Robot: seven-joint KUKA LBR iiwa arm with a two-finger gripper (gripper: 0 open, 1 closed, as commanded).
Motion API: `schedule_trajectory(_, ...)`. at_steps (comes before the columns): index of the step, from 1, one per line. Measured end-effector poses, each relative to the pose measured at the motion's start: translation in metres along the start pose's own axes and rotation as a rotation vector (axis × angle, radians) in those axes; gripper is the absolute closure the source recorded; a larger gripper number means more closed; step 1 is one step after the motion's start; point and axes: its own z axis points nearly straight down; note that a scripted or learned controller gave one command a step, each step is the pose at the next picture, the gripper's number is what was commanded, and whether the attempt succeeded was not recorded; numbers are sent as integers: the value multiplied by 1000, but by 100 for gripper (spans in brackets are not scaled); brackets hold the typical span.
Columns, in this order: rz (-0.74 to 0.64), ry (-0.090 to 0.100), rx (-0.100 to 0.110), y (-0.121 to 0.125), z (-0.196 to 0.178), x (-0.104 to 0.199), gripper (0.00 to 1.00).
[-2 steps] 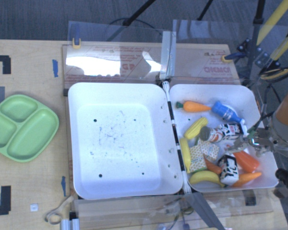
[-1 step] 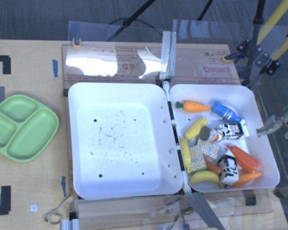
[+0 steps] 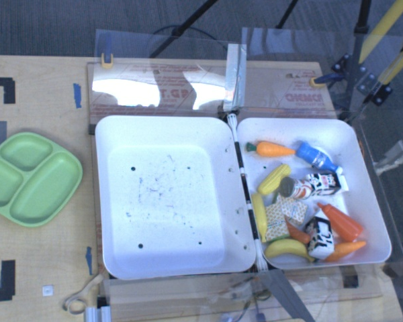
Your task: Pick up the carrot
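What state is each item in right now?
carrot: lying flat, top of right bin, untouched
blue bottle: on its side, beside the carrot
corn cob: lying tilted
banana: lying at the bin's front
left bin: only scuff marks
green plate: on bench, upright

One fixed overhead camera, angled down on both bins [image 3: 168, 129]

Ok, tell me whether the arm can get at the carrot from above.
Probably yes: the carrot lies uncovered near the right bin's far edge, with only the blue bottle touching its tip.
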Motion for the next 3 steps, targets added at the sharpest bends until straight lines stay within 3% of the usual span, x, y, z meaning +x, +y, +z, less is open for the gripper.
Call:
schedule_trajectory(1,-34,-1,0,32,-19,-1,0)
schedule_trajectory(2,-16,-1,0,44,-58,-9,0)
schedule_trajectory(3,-349,1,1,46,6,28,0)
